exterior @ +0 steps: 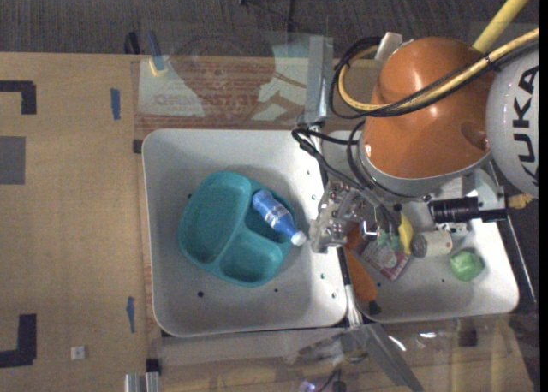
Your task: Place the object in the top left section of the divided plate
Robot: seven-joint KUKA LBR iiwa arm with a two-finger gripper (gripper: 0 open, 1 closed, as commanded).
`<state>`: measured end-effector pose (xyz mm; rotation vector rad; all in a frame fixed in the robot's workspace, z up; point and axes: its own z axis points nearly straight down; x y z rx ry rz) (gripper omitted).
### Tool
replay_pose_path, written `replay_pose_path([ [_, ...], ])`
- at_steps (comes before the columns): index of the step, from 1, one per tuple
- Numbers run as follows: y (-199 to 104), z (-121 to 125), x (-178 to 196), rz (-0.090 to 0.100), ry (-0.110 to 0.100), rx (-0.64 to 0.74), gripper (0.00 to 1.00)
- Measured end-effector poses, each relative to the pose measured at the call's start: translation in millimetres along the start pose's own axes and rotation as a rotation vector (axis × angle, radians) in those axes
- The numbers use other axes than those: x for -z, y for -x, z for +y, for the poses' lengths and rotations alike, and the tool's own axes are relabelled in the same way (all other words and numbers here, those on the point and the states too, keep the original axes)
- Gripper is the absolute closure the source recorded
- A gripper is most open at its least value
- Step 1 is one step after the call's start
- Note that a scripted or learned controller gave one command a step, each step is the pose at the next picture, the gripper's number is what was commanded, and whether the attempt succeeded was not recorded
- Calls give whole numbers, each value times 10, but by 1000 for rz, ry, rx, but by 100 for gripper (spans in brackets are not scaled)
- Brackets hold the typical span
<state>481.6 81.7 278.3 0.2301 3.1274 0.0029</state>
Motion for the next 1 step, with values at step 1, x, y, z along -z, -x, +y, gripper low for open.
replay_pose_path([
  [1, 439, 256, -54, -2, 1, 82, 100],
])
